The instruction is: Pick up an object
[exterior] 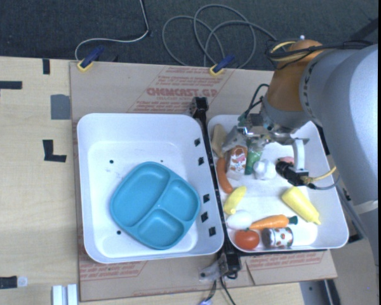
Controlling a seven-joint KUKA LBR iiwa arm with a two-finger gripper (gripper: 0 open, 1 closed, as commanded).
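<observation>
Gripper (257, 146) is hovering low in the right bin (333, 234), right over the clutter at its far end.

We are seeing the gripper just above a green-capped white bottle (260, 164) and a red-labelled packet (237, 161), both sitting directly under and slightly toward us from the gripper. We are judging these two the likeliest targets; their long axes are running roughly near-to-far in the bin. The rig note is telling us to skip finger detail if unclear, and we cannot tell whether the gripper is wide or narrow, nor whether it is holding anything. Farther from the gripper, toward the bin's near edge, we are noting a yellow pepper (300, 204), a carrot (270, 222), a tomato (246, 239) and a banana (234, 199).
</observation>
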